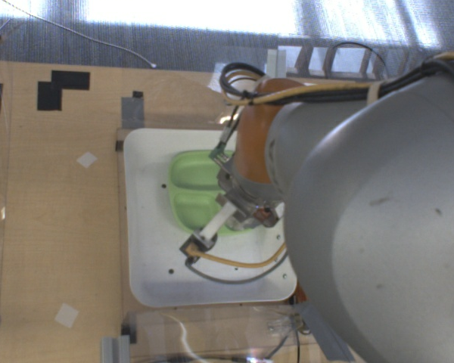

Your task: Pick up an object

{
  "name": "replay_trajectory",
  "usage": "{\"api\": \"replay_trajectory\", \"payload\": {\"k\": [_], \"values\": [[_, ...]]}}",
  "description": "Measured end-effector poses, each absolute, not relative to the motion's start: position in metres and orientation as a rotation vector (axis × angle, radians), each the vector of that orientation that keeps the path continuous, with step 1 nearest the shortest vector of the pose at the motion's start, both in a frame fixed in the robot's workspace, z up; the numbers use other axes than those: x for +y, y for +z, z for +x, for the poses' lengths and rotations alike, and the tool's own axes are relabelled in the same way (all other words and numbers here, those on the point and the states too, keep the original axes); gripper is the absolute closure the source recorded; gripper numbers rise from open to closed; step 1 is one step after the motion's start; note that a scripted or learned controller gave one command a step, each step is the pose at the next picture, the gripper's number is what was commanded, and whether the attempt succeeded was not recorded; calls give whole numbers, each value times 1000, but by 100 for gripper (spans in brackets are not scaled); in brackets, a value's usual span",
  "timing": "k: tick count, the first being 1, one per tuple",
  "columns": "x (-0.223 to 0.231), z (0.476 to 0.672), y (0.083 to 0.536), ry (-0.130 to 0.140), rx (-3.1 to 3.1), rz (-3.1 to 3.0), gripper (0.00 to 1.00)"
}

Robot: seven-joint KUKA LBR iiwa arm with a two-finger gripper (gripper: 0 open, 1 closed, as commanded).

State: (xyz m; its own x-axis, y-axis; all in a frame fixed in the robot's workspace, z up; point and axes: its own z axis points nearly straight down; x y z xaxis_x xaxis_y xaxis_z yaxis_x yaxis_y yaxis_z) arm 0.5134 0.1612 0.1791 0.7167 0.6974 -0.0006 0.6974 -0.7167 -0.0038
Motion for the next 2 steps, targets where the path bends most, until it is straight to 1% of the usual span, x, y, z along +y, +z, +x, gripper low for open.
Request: {"api": "replay_trajectory", "payload": {"k": [1,2], "values": [[236,486,204,-2,-456,-3104,100],[234,489,214,-5,-453,-3104,100]]}}
